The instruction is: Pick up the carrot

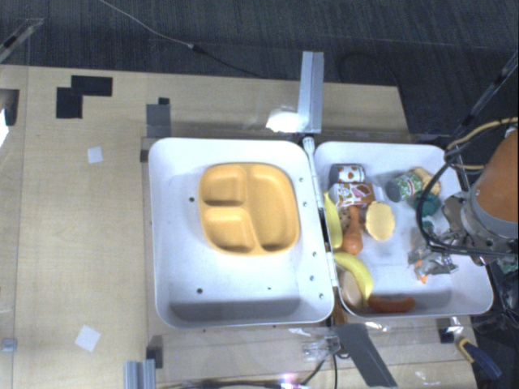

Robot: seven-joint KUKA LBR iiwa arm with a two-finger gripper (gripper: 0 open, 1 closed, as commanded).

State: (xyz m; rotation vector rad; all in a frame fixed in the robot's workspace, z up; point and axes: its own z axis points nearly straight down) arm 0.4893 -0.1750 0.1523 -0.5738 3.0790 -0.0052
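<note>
1. The gripper [432,259] is being held low in the right bin [480,301]; whether it is spread or pressed together cannot be told.
2. What seems the carrot [421,278] is being glimpsed just under it.
3. A slip is being risked, so little being exposed.

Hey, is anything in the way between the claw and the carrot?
Nothing visible. The claw sits directly over an orange tip, apparently the carrot, in the right bin; the yellow round fruit lies apart from both.
</note>
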